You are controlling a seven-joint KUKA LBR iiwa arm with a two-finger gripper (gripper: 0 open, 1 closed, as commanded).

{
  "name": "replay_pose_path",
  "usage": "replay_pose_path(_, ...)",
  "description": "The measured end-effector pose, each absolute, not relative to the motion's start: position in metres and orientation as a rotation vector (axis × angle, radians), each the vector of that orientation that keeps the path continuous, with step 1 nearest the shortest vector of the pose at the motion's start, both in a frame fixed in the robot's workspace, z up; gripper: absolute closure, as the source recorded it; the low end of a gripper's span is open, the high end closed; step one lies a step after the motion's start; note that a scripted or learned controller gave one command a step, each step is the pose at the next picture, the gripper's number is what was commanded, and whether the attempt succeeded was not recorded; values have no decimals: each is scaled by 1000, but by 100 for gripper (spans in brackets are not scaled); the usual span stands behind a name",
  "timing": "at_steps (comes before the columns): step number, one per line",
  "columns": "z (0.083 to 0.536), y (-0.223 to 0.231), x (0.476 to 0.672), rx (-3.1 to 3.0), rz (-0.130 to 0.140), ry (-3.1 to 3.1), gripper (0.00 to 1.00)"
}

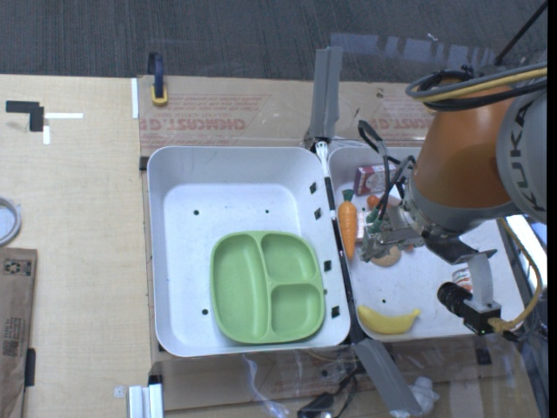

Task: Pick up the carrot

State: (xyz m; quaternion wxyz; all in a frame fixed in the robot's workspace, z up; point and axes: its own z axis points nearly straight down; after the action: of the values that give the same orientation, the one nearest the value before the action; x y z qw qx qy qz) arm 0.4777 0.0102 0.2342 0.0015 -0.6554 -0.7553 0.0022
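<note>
Carrot (348,225) is lying lengthwise along the left wall of the right bin (435,303), green top pointing toward the far edge, orange tip toward the near edge. Gripper (376,242) is hanging low just right of the carrot's near end, can't tell whether it's gripping anything. Banana (388,320) is sitting by the right bin's near-left corner; green divided plate (268,286) is sitting in the left bin (174,233) toward its near edge.

Carrot (348,224) left of hand (376,244)
</note>
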Motion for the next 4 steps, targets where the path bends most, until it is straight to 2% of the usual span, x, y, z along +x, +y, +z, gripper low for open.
replay_pose_path(1,252,41,517,-1932,4,-2477,100)
replay_pose_path(2,266,-27,481,-1970,5,-2445,100)
replay_pose_path(3,270,32,497,-1832,4,-2552,100)
replay_pose_path(4,247,-30,501,-2018,7,-2404,100)
